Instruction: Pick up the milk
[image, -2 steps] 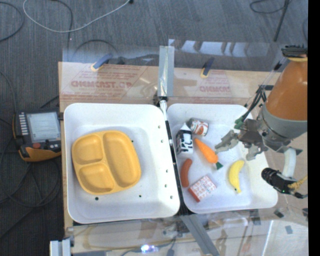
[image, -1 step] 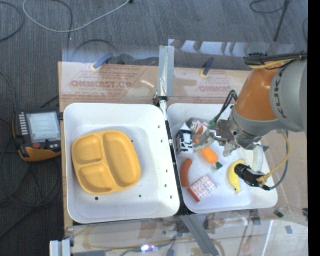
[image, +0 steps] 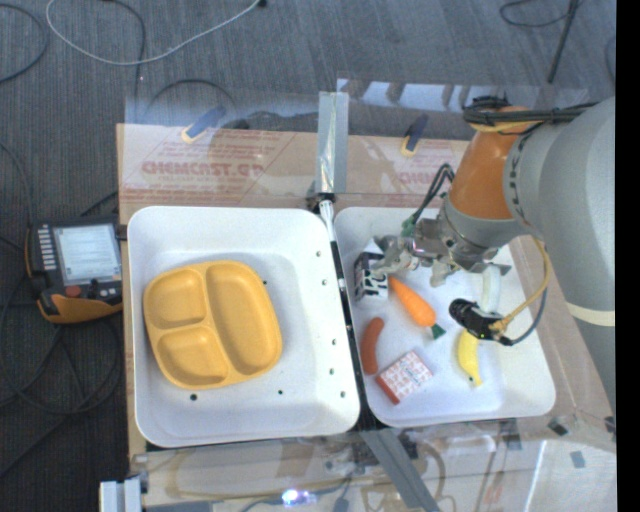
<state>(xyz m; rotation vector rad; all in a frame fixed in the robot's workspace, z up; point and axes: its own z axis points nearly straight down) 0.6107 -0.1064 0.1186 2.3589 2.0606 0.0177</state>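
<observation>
Reaching in: the grey arm, with its orange band above the wrist, comes from the right and bends down over the right bin.
Gripper: it hangs low over the far left part of the right bin, just beside the milk on that carton's far right side.
Grip: released or clenched, this view does not let one tell, and contact with the milk cannot be judged either.
Milk: a small black-and-white carton in the right bin, close to its left wall, in the far half.
Carrot: orange, lying at a slant just right of the milk.
Sausage: reddish-brown, along the left wall, on the near side of the milk and apart from it.
Box: red and white, near the front, just right of the sausage's near end.
Banana: yellow, right of the box.
Left bin: it holds a yellow divided plate, set left of centre.
</observation>
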